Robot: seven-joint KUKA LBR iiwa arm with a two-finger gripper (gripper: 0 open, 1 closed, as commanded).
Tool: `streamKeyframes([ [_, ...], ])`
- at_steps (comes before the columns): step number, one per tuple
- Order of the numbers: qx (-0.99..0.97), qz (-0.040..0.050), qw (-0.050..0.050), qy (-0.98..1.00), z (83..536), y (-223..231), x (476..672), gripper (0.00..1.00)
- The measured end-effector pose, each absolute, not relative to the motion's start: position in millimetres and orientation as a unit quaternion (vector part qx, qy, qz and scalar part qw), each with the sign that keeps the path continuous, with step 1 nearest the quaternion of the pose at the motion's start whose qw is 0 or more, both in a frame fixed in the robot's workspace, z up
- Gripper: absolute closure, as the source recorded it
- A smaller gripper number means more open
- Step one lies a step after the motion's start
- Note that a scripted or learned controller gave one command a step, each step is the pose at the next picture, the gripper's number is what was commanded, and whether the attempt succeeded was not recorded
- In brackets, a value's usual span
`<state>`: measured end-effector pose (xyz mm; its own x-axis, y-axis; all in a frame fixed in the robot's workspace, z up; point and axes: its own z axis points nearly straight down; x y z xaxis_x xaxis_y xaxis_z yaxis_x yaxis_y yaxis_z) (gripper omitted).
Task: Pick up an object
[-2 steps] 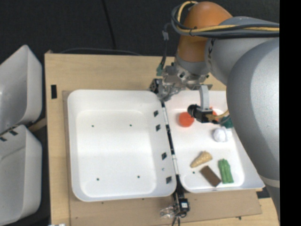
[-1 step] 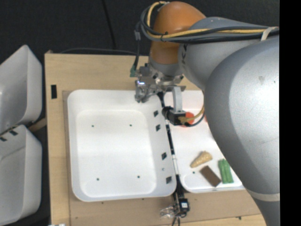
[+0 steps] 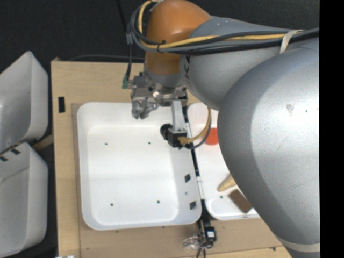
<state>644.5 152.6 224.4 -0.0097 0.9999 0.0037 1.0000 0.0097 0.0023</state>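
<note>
At the near edge of the bench (image 3: 67,144), a small clip with wires (image 3: 200,239) is seen between the two bins. Just behind it the left bin (image 3: 88,160) is spread out, white and shallow, and nothing is seen lying on its floor. Beside it, the right bin (image 3: 226,214) is mostly hidden by the big grey arm (image 3: 274,144). In the part that is left showing, a brown block (image 3: 240,201) and a tan stick (image 3: 227,184) are seen close together. Farther back, a small red-orange thing (image 3: 212,136) peeks out past the arm.

Farther still, the gripper (image 3: 141,110) hangs over the back edge of the left bin, under the orange band (image 3: 169,31). Whether its fingers are spread or pressed together cannot be told from here. Nothing can be seen held in them.

It is judged that the picking has not been done yet. All the things to pick are in the right bin, so the gripper would need to be moved across to that side. To do it well, one thing should be chosen, the gripper should be set straight above it, and it should be lowered slowly.

The wall between the bins, with its dark cable (image 3: 193,168), stands in the way and would have to be cleared first. The block and stick lie close together, so one could be bumped when the other is grabbed.
</note>
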Motion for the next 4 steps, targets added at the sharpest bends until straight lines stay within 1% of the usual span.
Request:
streamKeyframes([
  [1, -0.708, 0.0052, 0.003, -0.707, 93.5, 145.4, 585.7, 1.00],
  [2, -0.709, -0.0021, -0.003, -0.705, 207.1, 69.0, 581.5, 1.00],
  [3, -0.704, -0.0089, -0.005, -0.710, 354.5, 128.1, 631.8, 1.00],
  [4, -0.704, 0.0022, 0.002, -0.710, 273.8, 195.9, 607.9, 1.00],
])
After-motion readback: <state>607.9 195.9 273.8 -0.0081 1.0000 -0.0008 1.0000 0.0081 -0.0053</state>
